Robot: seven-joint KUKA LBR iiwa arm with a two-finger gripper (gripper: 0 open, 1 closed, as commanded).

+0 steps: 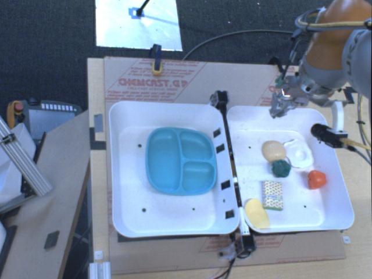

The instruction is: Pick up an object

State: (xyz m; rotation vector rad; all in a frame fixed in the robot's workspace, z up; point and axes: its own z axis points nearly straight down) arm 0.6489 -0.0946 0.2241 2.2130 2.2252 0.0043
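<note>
Arm: grey with an orange band, reaching in from the right; its wrist sits over the far edge of the right bin (334, 217).
Tool (281, 109): hangs at the right bin's far rim, above bare white floor, pointing down; nothing shows between its fingers, and whether they stand apart or together cannot be told at this size.
Right bin contents: a tan rounded object (273, 151) near the middle, with a dark green ball (281, 168) touching its near side.
White piece (299, 154): flat, just right of the tan object, possibly a toy fried egg, though the view is too pale against the bin to be sure.
Orange object (316, 179): small, near the bin's right wall, apart from the rest.
Patterned block (272, 195): a small box with a green and yellow print, lying nearer the front.
Yellow object (256, 213): smooth and oblong, at the front left corner, just beside the block.
Tool to objects: well apart from all of them; the tan object is nearest.
Left bin (125, 217): holds a blue divided plate (180, 160) with three compartments, lying flat at its centre.
Surface (64, 156): wooden, with cardboard under both bins.
</note>
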